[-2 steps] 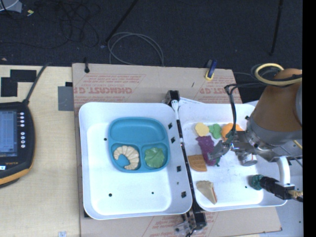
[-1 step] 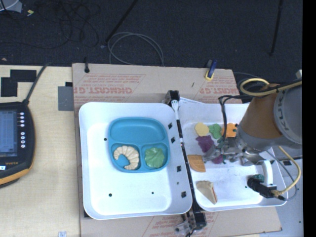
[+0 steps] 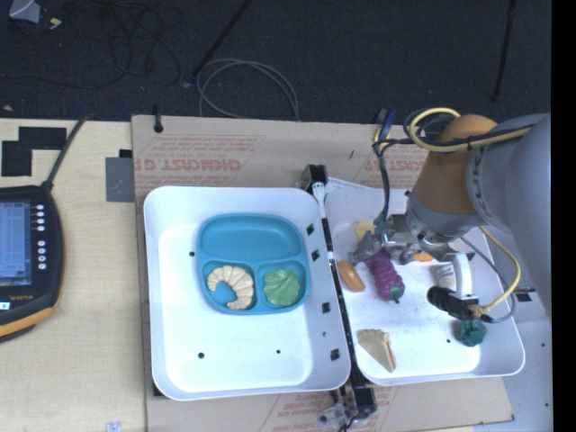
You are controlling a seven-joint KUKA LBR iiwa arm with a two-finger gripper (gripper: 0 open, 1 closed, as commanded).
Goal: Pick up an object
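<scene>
Arm (image 3: 490,183) comes in from the right, grey with orange band, wrist hanging over the right bin (image 3: 504,354). Gripper (image 3: 389,241) sits low in that bin's upper-middle, right at the top end of a purple eggplant-like toy (image 3: 388,275) — looks touching or just above it, hard to say which. The arm's bulk and cables cover the gripper, so open or closed: cannot tell, and no object is clearly seen in its grasp. Other things in the right bin: an orange bun-shaped piece (image 3: 350,276) just left of the purple toy, near the divider; a yellow bit (image 3: 364,230) above it beside the gripper; a tan wedge (image 3: 377,348) near the front edge; a dark green item (image 3: 470,332) at the right side. Left bin (image 3: 180,349) holds a teal divided tray (image 3: 247,237) — croissant (image 3: 231,286) in the lower-left compartment, green leafy piece (image 3: 283,287) in the lower-right one. Teach pendant (image 3: 22,255) lies well off to the left on the bench.
</scene>
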